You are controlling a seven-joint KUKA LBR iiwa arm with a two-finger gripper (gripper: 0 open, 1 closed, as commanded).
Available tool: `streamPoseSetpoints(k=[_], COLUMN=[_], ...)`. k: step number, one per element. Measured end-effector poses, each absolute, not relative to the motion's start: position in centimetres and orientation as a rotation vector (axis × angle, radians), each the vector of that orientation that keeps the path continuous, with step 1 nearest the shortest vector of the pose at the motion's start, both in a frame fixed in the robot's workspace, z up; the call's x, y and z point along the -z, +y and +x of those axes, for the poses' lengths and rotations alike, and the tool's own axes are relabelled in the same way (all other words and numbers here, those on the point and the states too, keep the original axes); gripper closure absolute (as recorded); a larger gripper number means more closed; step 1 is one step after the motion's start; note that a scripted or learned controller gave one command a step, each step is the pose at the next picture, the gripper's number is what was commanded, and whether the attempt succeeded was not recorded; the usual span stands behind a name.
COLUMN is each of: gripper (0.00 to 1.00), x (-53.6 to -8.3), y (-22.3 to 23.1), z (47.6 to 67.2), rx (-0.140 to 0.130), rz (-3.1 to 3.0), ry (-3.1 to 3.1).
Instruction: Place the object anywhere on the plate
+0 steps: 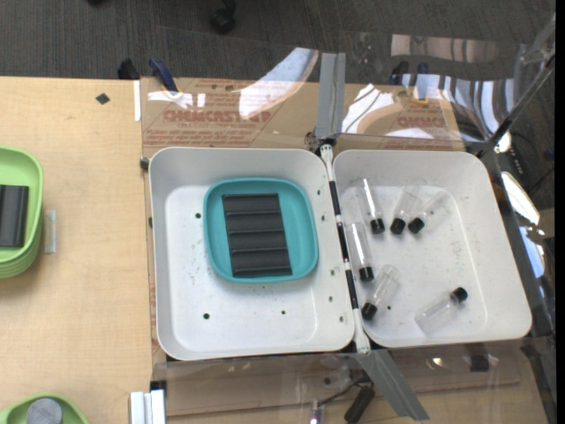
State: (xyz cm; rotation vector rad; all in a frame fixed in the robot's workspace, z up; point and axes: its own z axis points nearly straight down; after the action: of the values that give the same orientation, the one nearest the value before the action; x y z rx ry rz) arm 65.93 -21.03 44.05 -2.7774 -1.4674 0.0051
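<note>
A teal square plate (305, 232) lies in the left white bin (177, 263). A dark ribbed insert (256, 232) covers the plate's middle. In the right white bin (481, 316) lie several clear plastic tubes with black caps. One tube (370, 208) lies upright near the bin's left side, two shorter ones (408, 210) lie beside it. Another tube (357, 253) rests along the left wall. One tube (380, 291) lies lower down, and one (439, 307) sits near the front right.
A green tray (31, 237) with a dark block sits at the far left on the wooden bench. A metal divider (330, 104) runs up behind the bins. Clear sheeting covers cardboard behind the bins.
</note>
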Motion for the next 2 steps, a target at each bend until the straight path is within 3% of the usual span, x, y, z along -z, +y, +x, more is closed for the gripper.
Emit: streamPoseSetpoints(k=[1, 2], gripper=[0.0, 0.0], x=[-43.6, -43.9], y=[-21.3, -21.2], z=[65.9, 64.6], rx=[-0.006, -0.008], rz=[-2.844, -2.927], ry=[-1.333, -1.134])
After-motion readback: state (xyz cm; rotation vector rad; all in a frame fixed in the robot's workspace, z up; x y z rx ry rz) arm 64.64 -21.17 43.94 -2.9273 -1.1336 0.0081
